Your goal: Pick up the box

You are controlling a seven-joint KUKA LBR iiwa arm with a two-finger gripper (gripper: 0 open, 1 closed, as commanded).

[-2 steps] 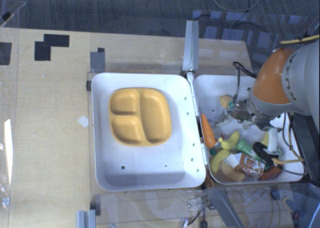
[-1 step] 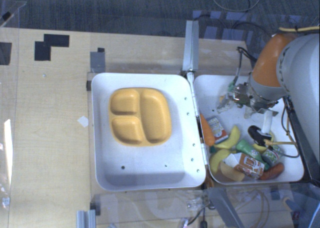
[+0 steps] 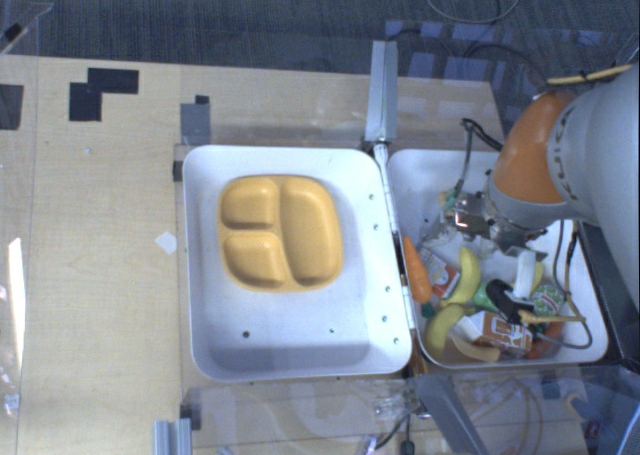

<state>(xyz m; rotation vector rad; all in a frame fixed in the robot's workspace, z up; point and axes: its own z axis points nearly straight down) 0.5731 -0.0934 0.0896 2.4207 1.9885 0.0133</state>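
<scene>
In the right bin (image 3: 400, 183), a small brown and red box (image 3: 503, 333) lies flat near the front edge among other items. The arm's orange and grey wrist (image 3: 535, 168) hangs over the same bin. My gripper (image 3: 462, 223) points down into the pile at the bin's middle, behind the box and apart from it. Nothing can be seen held in it.
Around the box lie yellow bananas (image 3: 460, 283), an orange carrot (image 3: 417, 271) along the left wall, a green item (image 3: 478, 295) and a small green and white packet (image 3: 547, 300). A yellow divided plate (image 3: 281, 231) rests in the left bin (image 3: 290, 343).
</scene>
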